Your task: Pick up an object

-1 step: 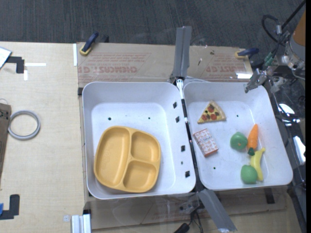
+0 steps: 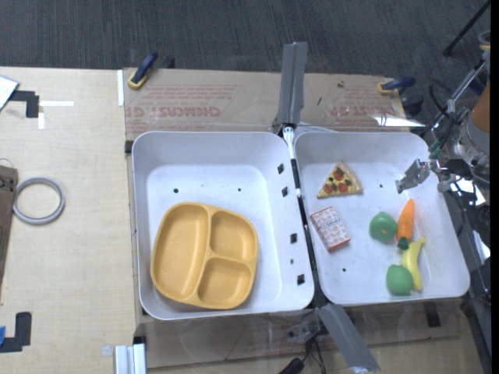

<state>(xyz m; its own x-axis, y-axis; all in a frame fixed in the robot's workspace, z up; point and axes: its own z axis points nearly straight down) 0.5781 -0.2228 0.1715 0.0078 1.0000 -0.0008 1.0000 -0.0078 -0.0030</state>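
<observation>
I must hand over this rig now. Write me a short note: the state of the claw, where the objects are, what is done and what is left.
Claw: over the right bin's far right part, above the carrot; nothing shows between its fingers.
Right bin: pizza slice at the far middle, small red box left of centre, green ball touching the carrot, banana beside a second green fruit at the near right.
Left bin: yellow divided plate.
Done: no object is lifted yet.
Left: lower, grasp one object, probably the carrot, and lift it.

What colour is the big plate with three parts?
The divided plate is yellow all over, seen best in the camera view.
</observation>
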